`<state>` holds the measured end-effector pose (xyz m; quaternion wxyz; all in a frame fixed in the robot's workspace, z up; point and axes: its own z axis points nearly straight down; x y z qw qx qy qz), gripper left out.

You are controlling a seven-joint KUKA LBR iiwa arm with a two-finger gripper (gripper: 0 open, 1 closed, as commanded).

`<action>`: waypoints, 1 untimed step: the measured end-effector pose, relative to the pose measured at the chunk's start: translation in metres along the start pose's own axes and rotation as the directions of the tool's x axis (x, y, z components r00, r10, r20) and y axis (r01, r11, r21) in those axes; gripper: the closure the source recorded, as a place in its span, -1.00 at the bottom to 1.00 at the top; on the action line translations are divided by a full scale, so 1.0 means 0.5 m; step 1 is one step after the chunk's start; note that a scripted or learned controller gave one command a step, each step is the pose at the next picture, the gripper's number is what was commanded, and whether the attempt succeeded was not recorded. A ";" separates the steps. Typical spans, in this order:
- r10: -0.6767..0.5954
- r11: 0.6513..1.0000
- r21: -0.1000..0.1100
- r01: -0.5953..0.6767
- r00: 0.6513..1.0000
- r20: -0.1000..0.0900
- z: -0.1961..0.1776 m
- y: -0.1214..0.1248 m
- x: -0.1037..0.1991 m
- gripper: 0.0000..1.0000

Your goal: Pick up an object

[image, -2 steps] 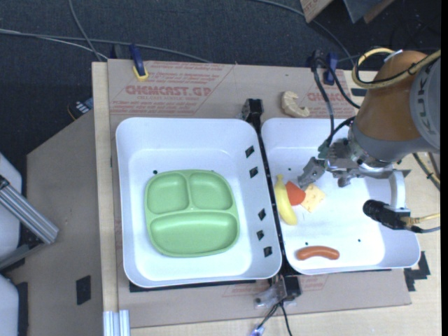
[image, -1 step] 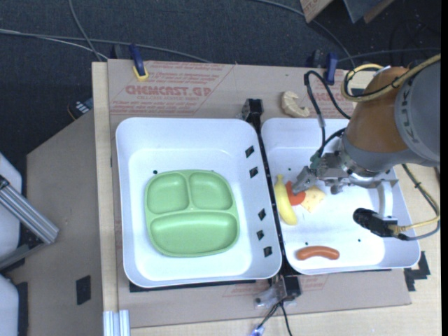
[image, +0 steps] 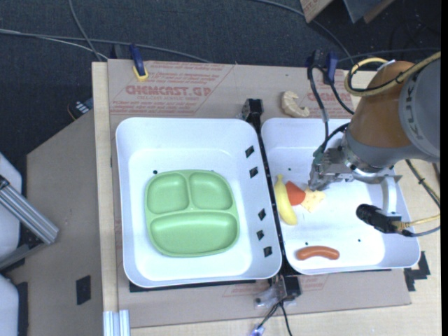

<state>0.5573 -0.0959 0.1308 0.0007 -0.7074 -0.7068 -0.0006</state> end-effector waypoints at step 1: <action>-0.001 1.000 -0.006 0.001 1.000 0.002 -0.105 -0.017 0.000 1.00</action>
